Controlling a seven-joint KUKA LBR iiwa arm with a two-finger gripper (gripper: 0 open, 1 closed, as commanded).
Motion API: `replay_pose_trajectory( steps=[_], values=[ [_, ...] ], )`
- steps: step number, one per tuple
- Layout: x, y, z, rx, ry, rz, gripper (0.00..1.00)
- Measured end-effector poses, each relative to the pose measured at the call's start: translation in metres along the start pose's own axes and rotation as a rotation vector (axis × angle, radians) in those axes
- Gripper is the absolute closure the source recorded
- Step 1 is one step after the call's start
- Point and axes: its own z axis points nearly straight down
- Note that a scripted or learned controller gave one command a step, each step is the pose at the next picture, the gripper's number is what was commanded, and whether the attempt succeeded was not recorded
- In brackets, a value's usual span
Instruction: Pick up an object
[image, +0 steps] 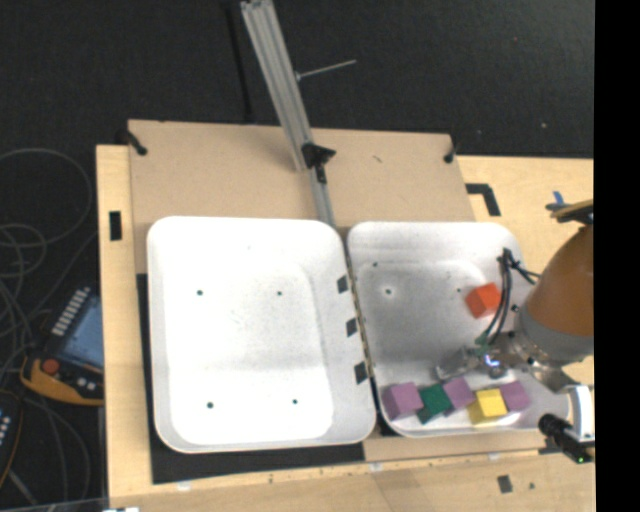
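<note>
Left bin (245, 330) has nothing in it that I can spot. All the blocks sit in the right bin (420, 260): along its front edge there's a purple block (402, 399), a green block (435, 402), another purple block (458, 390), a yellow block (489, 405), plus an orange block (484, 299) on its own further back. The gripper (490, 362) hangs just over that front cluster, yellow block at about 6 o'clock from it, close by. It looks like a small chunky cube, no real long axis. Honestly can't tell if the gripper is spread or pinched.
</note>
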Motion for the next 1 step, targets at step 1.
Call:
replay_pose_trajectory(
  steps=[1],
  values=[
    [-0.0059, 0.0840, -0.0016, -0.005, -0.002, -0.009, 0.00]
  ],
)
